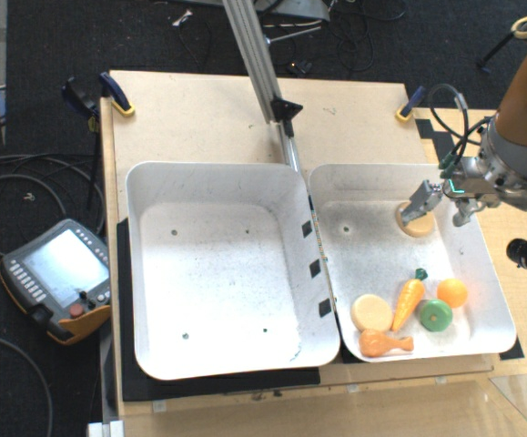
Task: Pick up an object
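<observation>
A round tan disc [419,225] lies flat at the upper middle of the right bin [372,189]. At lower right cluster a pale disc [371,312], carrot [408,302], orange ball [451,292], green piece [435,315] and orange drumstick-like piece [384,343].

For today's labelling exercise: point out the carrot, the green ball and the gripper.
carrot [407,304], camera view, middle of its orange body.
green ball [436,315], camera view, its top face.
gripper [445,204], camera view, midway between its fingertips.

wooden bench [208,116], two white bins [154,198]
</observation>
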